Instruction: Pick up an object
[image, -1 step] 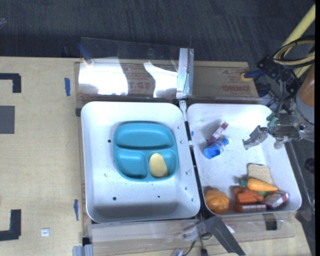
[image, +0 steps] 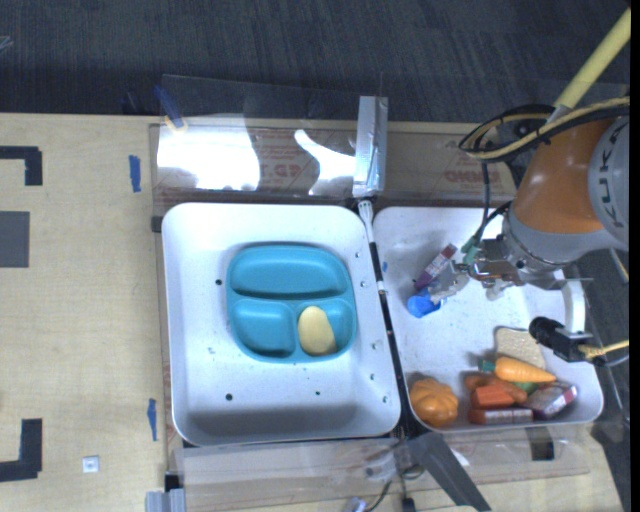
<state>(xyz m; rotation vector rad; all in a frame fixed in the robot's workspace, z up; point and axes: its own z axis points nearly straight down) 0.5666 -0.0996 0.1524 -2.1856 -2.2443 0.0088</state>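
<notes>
White bins (image: 200, 400) on pale wood bench (image: 70, 300), dark floor (image: 300, 40) behind, gripper (image: 448, 280) grip unclear.

The shallow plastic bins (image: 200, 400) were white; the divided plastic tray (image: 265, 300) was turquoise — its oval egg-shaped piece (image: 316, 330) pale yellow.

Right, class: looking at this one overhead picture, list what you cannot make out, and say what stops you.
- Gripper: too small and blurred to tell if it grips the blue thing.
- Toy pile in the right bin: pieces overlap, so the lower ones are partly hidden.
- Arm: cut off by the right edge.
- Back wall: glare hides its surface.
- Yellow egg on the blue tray: too blurred to identify.
</notes>
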